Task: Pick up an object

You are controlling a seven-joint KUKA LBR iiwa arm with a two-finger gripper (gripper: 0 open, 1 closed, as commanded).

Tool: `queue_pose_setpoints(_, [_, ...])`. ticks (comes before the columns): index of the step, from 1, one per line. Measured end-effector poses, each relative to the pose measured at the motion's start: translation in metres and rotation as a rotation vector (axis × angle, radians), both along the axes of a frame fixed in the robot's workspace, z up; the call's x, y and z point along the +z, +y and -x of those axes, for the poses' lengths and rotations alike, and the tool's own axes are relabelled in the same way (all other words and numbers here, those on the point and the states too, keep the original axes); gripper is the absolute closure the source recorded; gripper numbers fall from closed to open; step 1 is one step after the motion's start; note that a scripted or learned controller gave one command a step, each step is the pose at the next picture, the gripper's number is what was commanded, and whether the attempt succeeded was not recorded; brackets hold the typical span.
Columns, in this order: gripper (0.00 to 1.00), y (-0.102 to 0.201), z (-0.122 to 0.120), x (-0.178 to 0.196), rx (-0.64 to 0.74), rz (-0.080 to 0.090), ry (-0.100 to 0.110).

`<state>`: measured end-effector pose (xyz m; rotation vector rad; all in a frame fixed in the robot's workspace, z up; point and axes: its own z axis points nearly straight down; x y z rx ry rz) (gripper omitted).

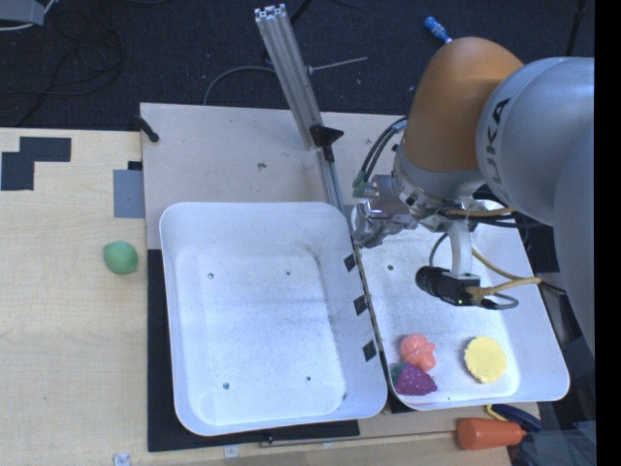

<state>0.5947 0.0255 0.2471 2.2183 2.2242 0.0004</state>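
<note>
My gripper hangs low over the far left corner of the right bin, close to the wall it shares with the left bin. Nothing shows in its grasp. Three toys lie at the near end of the right bin: an orange-pink piece, a purple grape bunch touching it just in front, and a yellow round piece to their right. All three lie well in front of the gripper.
A green ball rests on the wooden bench left of the bins. An orange carrot-like toy lies outside the right bin's near edge. A slanted aluminium bar rises behind the bins near the gripper.
</note>
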Motion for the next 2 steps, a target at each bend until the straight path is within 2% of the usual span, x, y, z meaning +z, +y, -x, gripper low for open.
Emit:
queue_pose_setpoints(1, [1.0, 0.043, -0.0015, -0.0078, 0.0, -0.001, 0.002])
queue_pose_setpoints(2, [0.0, 0.042, -0.0015, -0.0074, -0.001, 0.0, 0.001])
